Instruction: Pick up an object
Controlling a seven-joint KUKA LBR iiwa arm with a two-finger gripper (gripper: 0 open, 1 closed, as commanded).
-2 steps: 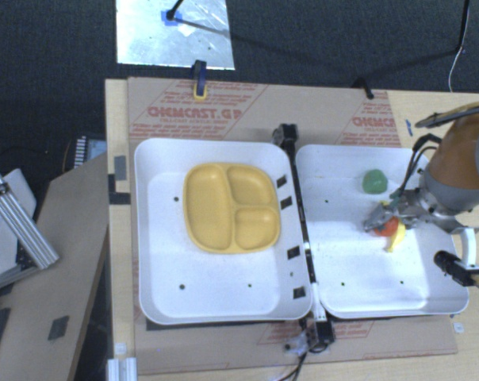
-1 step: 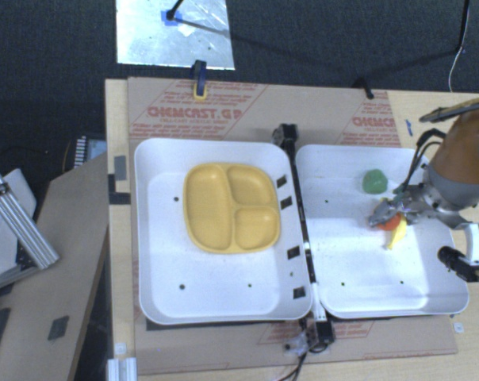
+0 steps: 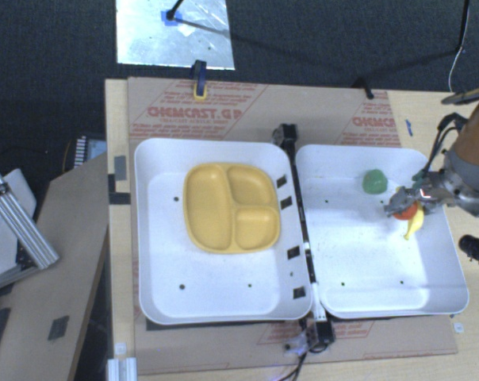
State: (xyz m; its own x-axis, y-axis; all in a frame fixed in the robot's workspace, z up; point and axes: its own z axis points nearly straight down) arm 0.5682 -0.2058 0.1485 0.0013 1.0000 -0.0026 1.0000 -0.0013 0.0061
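Looking at the right bin (image 3: 358, 284), you find the gripper (image 3: 404, 205) low at its far right side, touching an orange-and-yellow object (image 3: 412, 218); its grip you cannot tell. A green object (image 3: 374, 182) lies near.

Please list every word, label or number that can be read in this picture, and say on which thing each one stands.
"CHEMCAST G P" in red, on the brown sheet under the bins, upper left.
The same red print repeats at upper right, at a slant, too blurred to read fully.
Red print along the sheet's lower edge: too blurred to read.

Bright, even light; slightly soft focus
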